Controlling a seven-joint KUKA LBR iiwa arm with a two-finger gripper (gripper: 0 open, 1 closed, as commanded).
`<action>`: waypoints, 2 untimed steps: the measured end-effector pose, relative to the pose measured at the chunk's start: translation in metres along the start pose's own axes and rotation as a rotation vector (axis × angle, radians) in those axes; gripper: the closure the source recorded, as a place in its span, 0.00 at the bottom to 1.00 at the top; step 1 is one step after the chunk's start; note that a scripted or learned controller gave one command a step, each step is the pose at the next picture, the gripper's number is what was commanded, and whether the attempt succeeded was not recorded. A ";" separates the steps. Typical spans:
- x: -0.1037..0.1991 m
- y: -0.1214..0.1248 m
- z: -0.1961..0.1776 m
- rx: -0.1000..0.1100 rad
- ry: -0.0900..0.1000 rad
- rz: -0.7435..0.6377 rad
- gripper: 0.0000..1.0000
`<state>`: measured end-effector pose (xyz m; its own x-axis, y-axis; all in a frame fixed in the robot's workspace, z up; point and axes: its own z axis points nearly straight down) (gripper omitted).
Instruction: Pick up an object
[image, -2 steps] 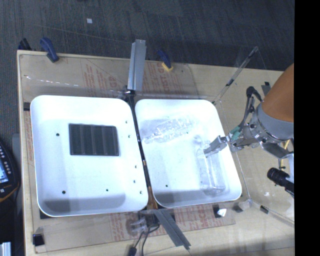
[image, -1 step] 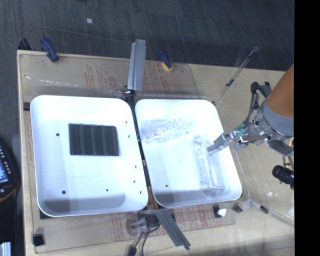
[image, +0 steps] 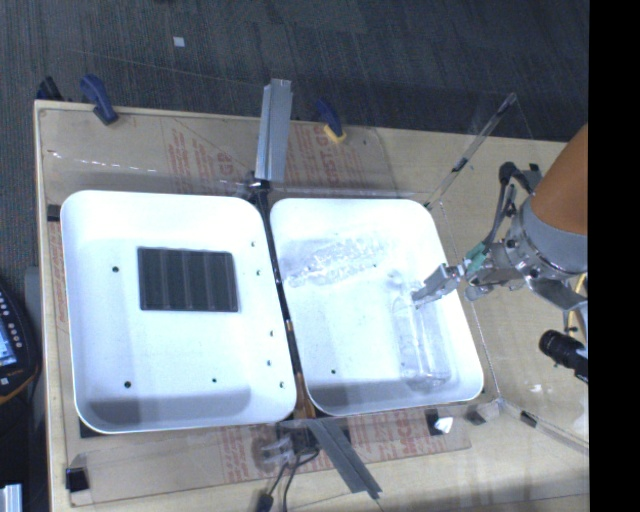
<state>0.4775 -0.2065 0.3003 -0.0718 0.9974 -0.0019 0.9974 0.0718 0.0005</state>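
A dark grey ribbed rectangular block (image: 188, 279) lies flat in the left bin (image: 90, 390). In the right bin (image: 340, 395) a crumpled clear plastic piece (image: 330, 260) lies near the back. A clear, bottle-like object (image: 420, 340) lies along the right wall. My gripper (image: 436, 286) reaches in from the right over the right bin's right side, just above the upper end of the clear bottle-like object. Nothing can be seen held in it.
A metal divider bar (image: 274, 130) stands behind the gap between the bins. Blue clamps (image: 99, 101) grip the bench's back edge. A thin clear rod (image: 480, 135) slants at the back right. Cables and a black connector (image: 562, 350) hang by the wrist.
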 end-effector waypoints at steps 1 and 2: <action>-0.004 -0.001 -0.010 0.001 0.001 0.002 0.00; -0.004 0.000 -0.020 0.001 0.000 -0.003 1.00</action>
<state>0.4778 -0.2105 0.3203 -0.0752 0.9972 -0.0024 0.9972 0.0752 -0.0009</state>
